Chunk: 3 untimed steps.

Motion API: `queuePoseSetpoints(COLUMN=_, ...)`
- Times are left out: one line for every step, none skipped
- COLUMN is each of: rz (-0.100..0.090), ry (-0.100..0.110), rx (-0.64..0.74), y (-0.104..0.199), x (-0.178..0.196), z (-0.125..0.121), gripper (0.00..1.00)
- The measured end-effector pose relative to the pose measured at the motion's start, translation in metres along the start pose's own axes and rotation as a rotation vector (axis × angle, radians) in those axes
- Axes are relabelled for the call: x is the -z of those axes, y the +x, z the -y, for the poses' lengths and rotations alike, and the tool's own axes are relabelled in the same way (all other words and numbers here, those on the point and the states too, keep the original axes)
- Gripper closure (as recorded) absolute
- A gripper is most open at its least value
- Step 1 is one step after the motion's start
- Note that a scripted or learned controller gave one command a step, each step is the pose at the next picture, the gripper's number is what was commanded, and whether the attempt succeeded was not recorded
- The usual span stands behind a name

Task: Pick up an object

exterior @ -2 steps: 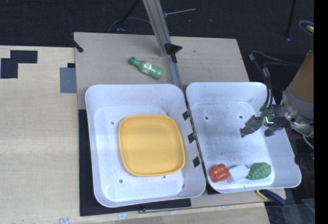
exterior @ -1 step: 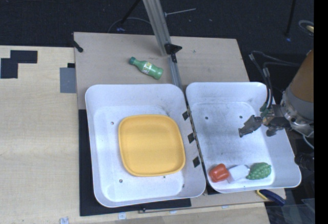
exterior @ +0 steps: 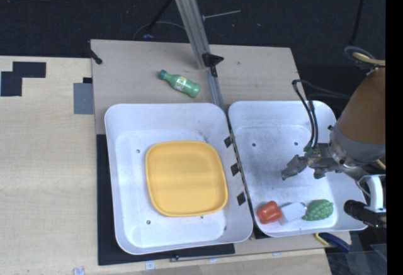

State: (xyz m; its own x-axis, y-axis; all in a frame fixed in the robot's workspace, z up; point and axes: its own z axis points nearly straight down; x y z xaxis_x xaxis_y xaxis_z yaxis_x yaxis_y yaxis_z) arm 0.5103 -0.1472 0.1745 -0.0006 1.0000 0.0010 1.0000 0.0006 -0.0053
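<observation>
1. Nearest the camera, along the front wall of the right bin, lay three small things: one red pepper-like piece, one pale white piece just beside it, one green bumpy piece beyond that. Any of them could have served as my pick.

2. My gripper hung over that bin's middle, behind the three pieces and apart from them. Whether my jaws stood open or closed, I could not tell; nothing showed between them.

3. Risk, as I judged it: the pieces sat crowded against the bin's front wall, so a descent might strike the rim or nudge two at once, closing on neither.

4. Left of the right bin sat the second bin, bearing one yellow plate.

5. Farthest, behind both bins on the bench, lay one green bottle on its side, beside one slanting metal rail.
</observation>
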Motion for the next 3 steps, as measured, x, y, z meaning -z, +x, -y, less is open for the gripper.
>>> queuePoseSetpoints(rz=0.000, ry=0.001, rx=0.000, y=-0.001, x=-0.063, z=-0.001, gripper=0.00)
queuePoseSetpoints(rz=0.001, ry=-0.005, rx=0.000, y=-0.001, x=-0.083, z=-0.001, gripper=0.00)
queuePoseSetpoints(rz=0.002, ry=-0.009, rx=-0.003, y=-0.002, x=-0.071, z=-0.002, gripper=1.00)
